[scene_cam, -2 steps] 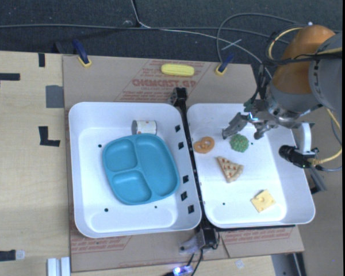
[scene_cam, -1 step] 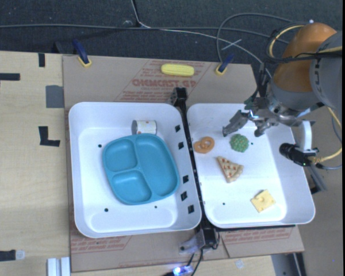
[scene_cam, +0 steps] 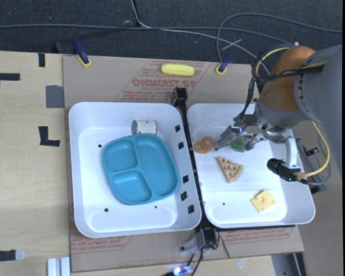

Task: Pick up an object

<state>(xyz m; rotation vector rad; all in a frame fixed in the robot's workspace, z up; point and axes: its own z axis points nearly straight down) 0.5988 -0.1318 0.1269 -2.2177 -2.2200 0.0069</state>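
In the right bin (scene_cam: 287, 214), my gripper (scene_cam: 237, 141) reaches down near the far middle with its fingers spread open. A small green piece (scene_cam: 240, 145) lies between the fingertips, and it rests on the bin floor. A round orange-brown ring (scene_cam: 204, 145) sits just left of the left finger (scene_cam: 222, 141). A triangular waffle-like wedge (scene_cam: 229, 169) lies a little nearer the front. A yellow cheese-like block (scene_cam: 263, 200) rests toward the bin's front right.
The left bin (scene_cam: 83, 154) holds a blue divided plate (scene_cam: 140, 168) and a small white cylinder (scene_cam: 144, 127) behind it. A yellow oblong thing (scene_cam: 177, 69) lies on the cardboard beyond the bins. Clamps and cables run along the divider (scene_cam: 187, 154) and far edge.
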